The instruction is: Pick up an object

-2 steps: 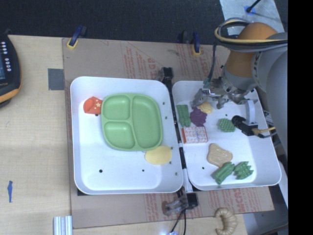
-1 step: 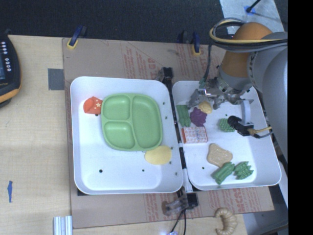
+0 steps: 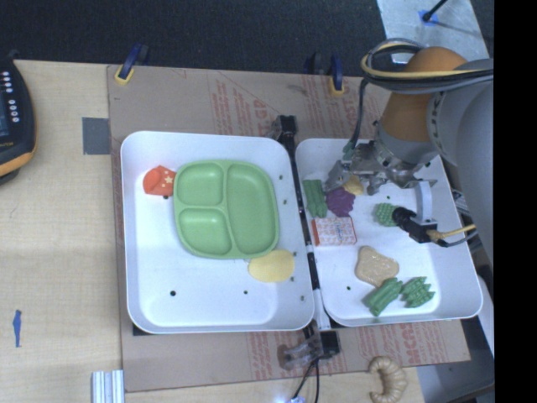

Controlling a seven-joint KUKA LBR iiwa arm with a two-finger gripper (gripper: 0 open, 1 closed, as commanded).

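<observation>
Hovering low in the right white bin (image 3: pixel 457 296), the jaws (image 3: pixel 351 175) are sitting directly over a small purple toy (image 3: pixel 339 200); I cannot tell their opening. Other pieces are lying spread out beyond them, giving room for a grasp.

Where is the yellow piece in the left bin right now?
In the camera view, the yellow piece lies on the floor of the left bin, just below the lower right corner of the green divided plate, near the bin's right wall.
</observation>
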